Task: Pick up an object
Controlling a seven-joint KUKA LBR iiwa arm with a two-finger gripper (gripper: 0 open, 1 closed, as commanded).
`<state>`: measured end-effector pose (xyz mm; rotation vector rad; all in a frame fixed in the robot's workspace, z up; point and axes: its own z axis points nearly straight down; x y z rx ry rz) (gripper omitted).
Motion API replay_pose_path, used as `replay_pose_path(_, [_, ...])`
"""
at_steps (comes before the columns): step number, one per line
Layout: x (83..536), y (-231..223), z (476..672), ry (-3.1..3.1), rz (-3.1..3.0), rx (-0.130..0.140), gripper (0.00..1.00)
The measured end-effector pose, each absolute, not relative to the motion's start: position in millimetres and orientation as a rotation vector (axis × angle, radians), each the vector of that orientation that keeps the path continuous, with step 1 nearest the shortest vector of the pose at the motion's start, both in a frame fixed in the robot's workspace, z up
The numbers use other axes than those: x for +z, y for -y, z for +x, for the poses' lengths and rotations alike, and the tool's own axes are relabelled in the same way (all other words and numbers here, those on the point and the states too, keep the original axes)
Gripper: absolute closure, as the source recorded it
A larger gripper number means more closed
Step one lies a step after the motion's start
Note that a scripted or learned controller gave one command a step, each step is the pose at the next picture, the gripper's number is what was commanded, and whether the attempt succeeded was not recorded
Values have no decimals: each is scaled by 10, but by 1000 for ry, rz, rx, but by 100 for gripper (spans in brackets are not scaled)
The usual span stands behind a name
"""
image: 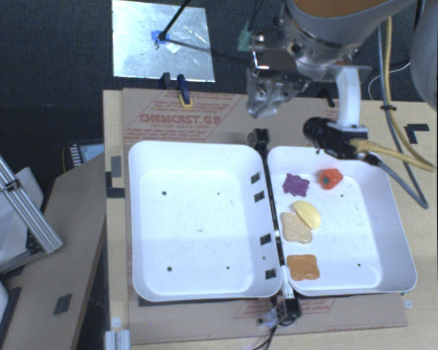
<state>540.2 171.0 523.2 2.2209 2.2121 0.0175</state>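
- The arm (328,20) hung high over the back of the surface (116,205), above the far end of the divider between the two white bins.
- Its gripper (263,102) was a blurred metallic mass beyond the bins' far rims, over the brown board; whether it was open or closed could not be told, and nothing was seen in its grasp.
- The right bin (390,225) held all the objects, gathered in its left half near the divider.
- A purple piece (295,184) lay toward the far end, with a red-orange piece (330,178) just to its right, the two apart.
- Nearer the camera, a yellow piece (307,214) rested against or partly over a pale tan piece (296,229).
- An orange-brown square piece (303,266) lay closest to the near rim, apart from the tan one.
- The left bin (137,225) showed its white floor with a few small dark dots.
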Motion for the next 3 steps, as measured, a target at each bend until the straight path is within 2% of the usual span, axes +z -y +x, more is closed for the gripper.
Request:
replay_pose_path(1, [4356, -2153, 5531, -2231, 2217, -8, 100])
replay_pose_path(2, [5417, -2358, 5240, -2228, 2211, 20, 100])
replay_pose_path(3, [5350, -2341, 5424, -2222, 2220, 4, 100])
